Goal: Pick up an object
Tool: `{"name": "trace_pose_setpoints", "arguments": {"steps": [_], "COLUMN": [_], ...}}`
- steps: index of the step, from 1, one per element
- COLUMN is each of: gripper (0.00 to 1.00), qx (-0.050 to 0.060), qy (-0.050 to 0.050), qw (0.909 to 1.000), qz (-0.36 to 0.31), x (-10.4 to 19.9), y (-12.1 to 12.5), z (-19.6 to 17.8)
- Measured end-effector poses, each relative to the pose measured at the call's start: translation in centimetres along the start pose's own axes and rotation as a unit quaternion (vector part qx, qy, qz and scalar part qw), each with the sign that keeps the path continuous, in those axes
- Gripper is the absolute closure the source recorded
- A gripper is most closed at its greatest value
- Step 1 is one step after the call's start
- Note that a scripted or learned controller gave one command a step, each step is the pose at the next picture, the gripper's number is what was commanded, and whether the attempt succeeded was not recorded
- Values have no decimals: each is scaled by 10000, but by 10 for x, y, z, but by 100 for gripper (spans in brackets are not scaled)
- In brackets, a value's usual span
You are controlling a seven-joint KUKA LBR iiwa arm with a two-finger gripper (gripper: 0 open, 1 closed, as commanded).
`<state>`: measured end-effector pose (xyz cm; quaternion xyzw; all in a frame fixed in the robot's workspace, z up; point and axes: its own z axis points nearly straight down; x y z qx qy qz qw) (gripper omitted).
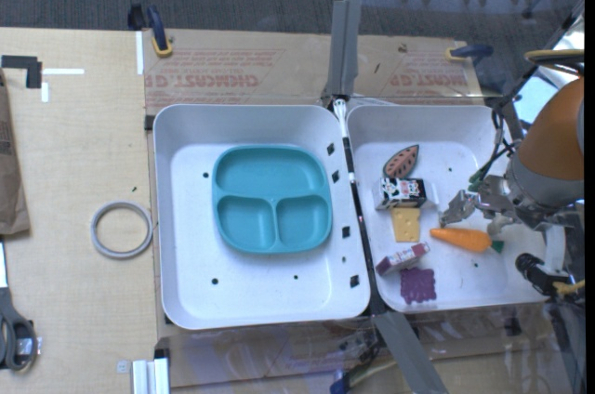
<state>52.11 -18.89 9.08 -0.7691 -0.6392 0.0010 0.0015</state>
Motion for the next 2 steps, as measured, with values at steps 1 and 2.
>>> {"name": "trace_pose_setpoints", "arguments": {"steps": [1,2], "gripper": [0,0], "qx": [0,0], "qy": [0,1], "qw": [9999,9996], "qz": [127,-286], "x": [10,44], "y": [-25,-53], "z": [0,0]}}
